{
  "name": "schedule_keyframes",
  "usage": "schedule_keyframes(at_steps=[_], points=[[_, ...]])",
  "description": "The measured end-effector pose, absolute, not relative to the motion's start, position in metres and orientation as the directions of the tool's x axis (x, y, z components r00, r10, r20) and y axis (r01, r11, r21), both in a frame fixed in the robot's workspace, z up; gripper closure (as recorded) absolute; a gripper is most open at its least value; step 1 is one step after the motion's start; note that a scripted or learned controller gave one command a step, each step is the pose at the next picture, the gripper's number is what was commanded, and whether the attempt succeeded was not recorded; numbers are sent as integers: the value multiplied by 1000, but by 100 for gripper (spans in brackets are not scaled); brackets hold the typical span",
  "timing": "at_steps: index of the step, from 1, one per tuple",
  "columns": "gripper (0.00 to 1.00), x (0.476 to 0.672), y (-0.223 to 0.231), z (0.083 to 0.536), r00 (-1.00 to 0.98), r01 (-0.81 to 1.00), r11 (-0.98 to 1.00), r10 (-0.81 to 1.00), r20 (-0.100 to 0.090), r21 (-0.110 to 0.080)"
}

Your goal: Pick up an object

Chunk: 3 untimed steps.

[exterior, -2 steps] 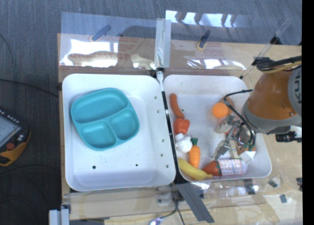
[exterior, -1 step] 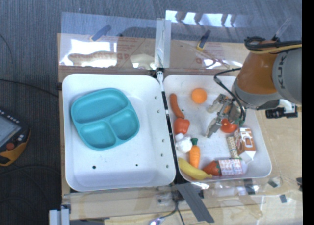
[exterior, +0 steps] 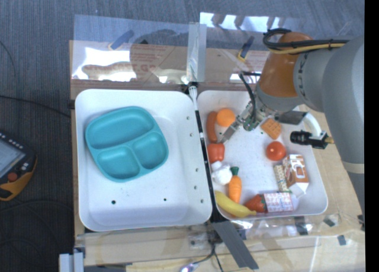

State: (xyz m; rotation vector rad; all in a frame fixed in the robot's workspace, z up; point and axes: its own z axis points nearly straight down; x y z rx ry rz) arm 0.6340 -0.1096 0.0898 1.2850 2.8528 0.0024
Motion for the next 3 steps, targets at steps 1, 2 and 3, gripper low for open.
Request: schedule_keyframes(at_steps=[1, 2, 3], points=[[0, 664, -101, 90, -565, 825, 565, 825, 0, -6], [100, 667, -101, 101, -568, 823, 568, 823, -16, 3], [100, 669, -51, 235, -469, 883, 469, 883, -4, 0]])
